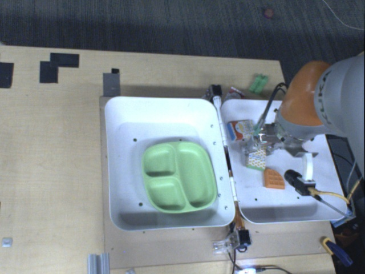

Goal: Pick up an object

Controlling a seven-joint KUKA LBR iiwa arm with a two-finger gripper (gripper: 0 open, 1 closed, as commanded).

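Observation:
My gripper (255,146) hangs low over the middle of the right bin (328,158), reaching in from the right. Right under it lie a small carton with blue, white and orange print (239,129) and a pale patterned packet (256,161). An orange waffle-like block (273,179) rests just below and to the right of the packet. The arm covers the bin's upper right part. Whether anything sits between the fingers is hidden.
The left bin (122,153) holds a light green divided plate (179,174). A green object (258,83) lies on the bench behind the right bin. Black patches mark the bench top at far left. Cables and clips sit at the bins' front edge.

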